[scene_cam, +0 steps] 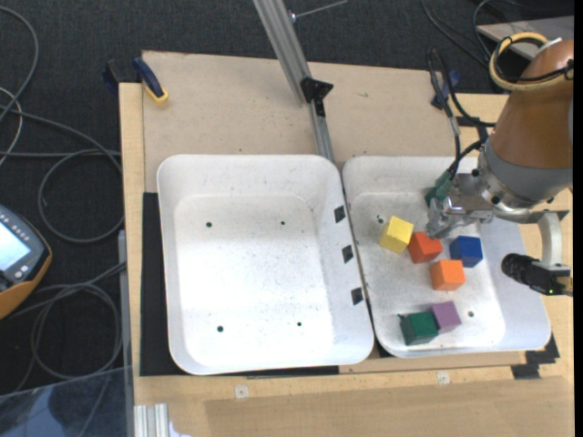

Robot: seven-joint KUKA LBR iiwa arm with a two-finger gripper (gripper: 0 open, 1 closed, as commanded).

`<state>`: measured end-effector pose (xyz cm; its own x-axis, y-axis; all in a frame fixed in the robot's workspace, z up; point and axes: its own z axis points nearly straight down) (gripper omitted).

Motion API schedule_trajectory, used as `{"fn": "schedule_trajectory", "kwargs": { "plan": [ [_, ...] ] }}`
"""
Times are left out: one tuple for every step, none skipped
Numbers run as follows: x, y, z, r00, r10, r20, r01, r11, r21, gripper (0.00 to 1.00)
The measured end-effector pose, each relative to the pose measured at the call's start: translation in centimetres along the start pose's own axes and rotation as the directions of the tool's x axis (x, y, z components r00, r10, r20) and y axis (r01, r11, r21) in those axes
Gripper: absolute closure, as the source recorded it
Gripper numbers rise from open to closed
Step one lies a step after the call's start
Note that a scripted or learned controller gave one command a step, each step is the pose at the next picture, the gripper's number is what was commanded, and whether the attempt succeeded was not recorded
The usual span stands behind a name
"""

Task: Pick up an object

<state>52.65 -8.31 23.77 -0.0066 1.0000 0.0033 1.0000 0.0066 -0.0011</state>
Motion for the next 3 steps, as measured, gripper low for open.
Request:
{"fn": "schedule_trajectory", "kwargs": {
  "plan": [
    [5.5,0.8,-1.1,1.0,-0.001,0.001,0.001,1.0,-0.003,1.0],
    [10.6,1.2,-1.9,1.0,-0.001,0.001,0.001,1.0,-0.003,1.0],
    [16.2,2.8,-1.3,1.0,-0.001,0.001,0.001,1.0,-0.003,1.0]
  ]
}}
